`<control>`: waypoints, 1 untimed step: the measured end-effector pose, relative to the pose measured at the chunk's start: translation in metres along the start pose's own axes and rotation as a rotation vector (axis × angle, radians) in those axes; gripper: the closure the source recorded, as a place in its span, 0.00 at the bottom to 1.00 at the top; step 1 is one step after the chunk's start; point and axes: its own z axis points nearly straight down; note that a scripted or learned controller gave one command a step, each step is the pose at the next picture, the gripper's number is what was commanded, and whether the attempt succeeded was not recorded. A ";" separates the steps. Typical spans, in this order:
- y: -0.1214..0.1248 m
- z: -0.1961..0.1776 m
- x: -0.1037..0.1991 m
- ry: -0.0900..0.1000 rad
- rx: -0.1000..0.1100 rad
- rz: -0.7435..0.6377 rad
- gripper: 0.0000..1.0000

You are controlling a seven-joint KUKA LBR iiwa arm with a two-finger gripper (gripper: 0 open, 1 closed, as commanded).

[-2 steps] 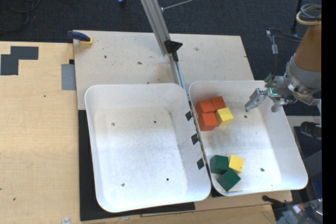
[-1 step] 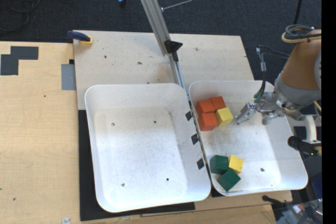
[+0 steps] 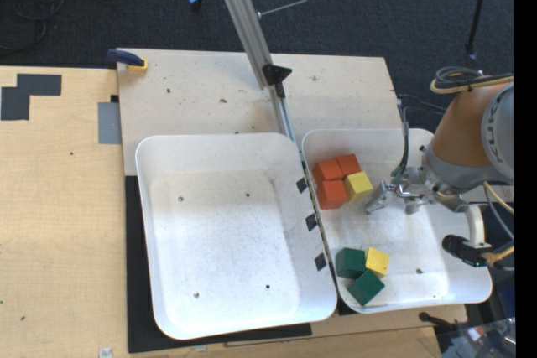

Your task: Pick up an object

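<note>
The gripper point(image 3: 388, 195) hung over the right bin point(image 3: 453, 285), its 2 metal fingers point(image 3: 376, 204) reaching toward the view's left from the grey wrist and orange-banded arm point(image 3: 466, 130); the fingers looked spread a little apart, with only bare white bin floor visible between and beneath them, so nothing was held; how far they stood above the floor could not be judged from this slanted view.

The nearest candidate was the yellow cube point(image 3: 358, 184), which lay just to the view's left of the fingertips, close but apart from them; it touched the 2 orange blocks point(image 3: 332, 179), which sat stacked or pressed together against the bin's left wall; the cluster as a whole ran from upper right to lower left, its long axis roughly across the line of the fingers' reach.

A second group lay well apart toward the near edge of the same bin: 2 green cubes point(image 3: 357, 272) with a smaller yellow cube point(image 3: 377, 261) touching them; the left bin point(image 3: 218, 314) held no blocks.

In my judgement the coming move turned on that short gap leftward; the yellow cube by the orange blocks was the likeliest target, needing a small shift to the view's left and a descent; the risk was a finger landing on the neighbouring orange block, since the cube had free space only on its right side.
</note>
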 end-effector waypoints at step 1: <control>0.000 0.000 -0.001 0.000 -0.002 0.002 0.00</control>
